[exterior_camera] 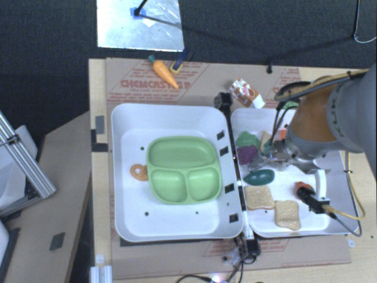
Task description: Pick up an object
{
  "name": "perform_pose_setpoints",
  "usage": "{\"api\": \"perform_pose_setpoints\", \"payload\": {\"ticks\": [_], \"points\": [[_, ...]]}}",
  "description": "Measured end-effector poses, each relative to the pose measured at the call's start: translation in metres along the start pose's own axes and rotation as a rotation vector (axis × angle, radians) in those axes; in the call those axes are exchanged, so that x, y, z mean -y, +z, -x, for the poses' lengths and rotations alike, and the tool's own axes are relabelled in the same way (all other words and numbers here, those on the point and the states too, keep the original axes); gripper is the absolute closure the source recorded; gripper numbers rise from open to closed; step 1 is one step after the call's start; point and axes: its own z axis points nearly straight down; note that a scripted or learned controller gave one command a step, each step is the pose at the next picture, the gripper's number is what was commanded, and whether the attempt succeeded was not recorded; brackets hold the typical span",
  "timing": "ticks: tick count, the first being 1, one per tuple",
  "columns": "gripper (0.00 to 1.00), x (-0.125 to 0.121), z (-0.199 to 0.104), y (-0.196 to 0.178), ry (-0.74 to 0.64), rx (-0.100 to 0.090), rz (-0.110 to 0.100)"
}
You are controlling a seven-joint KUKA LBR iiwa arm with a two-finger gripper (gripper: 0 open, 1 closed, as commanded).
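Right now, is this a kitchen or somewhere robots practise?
Probably a robot practice bench, not a kitchen. A grey arm reaches over two white bins on a cardboard-covered bench, and the food looks like toys: a carrot, bread slices, a green divided plate.

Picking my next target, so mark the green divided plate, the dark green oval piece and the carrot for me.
green divided plate [179,152], camera view, on its large upper compartment.
dark green oval piece [260,176], camera view, on its middle.
carrot [164,73], camera view, mid-length on its orange body.
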Motion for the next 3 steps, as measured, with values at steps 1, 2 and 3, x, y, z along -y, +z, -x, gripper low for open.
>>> {"api": "perform_pose_setpoints", "payload": {"ticks": [1, 2, 3], "points": [[1.00, 0.000, 0.000, -0.010, 0.000, 0.000, 0.001], [1.00, -0.012, 0.003, -0.062, -0.002, 0.001, 0.005], [1.00, -0.012, -0.001, -0.106, -0.003, 0.001, 0.004]]}}
